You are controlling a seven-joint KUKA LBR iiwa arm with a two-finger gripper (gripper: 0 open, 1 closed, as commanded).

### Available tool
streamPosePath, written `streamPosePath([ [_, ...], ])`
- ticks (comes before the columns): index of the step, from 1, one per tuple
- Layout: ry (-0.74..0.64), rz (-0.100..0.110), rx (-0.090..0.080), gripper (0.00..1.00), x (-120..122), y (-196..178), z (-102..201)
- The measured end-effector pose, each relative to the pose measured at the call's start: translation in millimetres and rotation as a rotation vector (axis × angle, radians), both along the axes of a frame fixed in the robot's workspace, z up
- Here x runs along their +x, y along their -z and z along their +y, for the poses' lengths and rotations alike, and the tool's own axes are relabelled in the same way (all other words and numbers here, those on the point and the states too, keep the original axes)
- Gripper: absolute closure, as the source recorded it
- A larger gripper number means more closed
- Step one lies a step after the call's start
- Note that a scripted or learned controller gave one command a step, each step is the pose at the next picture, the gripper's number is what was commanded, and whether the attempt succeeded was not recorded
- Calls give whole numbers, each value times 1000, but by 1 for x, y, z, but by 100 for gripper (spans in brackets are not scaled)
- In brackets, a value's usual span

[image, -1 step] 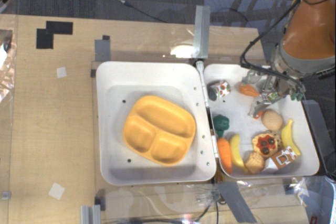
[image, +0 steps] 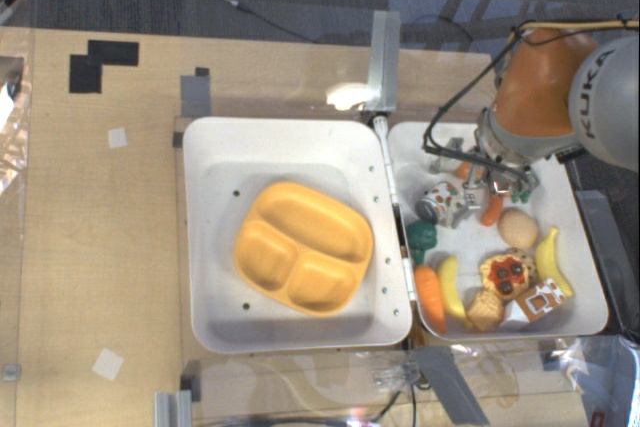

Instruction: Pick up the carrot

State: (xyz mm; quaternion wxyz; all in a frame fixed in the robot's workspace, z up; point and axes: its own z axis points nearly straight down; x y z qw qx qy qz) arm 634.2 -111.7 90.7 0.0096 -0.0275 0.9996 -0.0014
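Camera view looks down on two white bins set side by side. Taking the right bin [image: 590, 310] as the landmark: the carrot [image: 430, 293] lies in its near left corner, orange, long axis running front to back, with a dark green piece [image: 421, 237] at its far end and touching it. Just right of the carrot, touching along its side, lies a small banana [image: 450, 287]. Further right along the bin's near side sit a tan biscuit-like piece [image: 484, 311], a round item with red topping [image: 506, 273], a small red and white piece [image: 541, 299], and a second banana [image: 551, 261] by the bin's right wall. A pale egg-shaped thing [image: 518, 230] rests near the bin's middle.

The gripper [image: 482, 187] hangs over the far half of the right bin, well apart from the carrot. Whether it is wide or narrow I cannot tell; dark and metal parts blur together there. Just below it lie a small can [image: 436, 203] on its side and a slim orange-red piece [image: 492, 209].

To the left of the right bin, the left bin [image: 210, 155] bears a yellow tray [image: 303, 246] with compartments, sitting near its middle.
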Motion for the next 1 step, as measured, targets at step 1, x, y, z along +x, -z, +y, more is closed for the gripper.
streamPosePath([
  [1, -7, -11, -1, 100, 4, -15, 2],
])
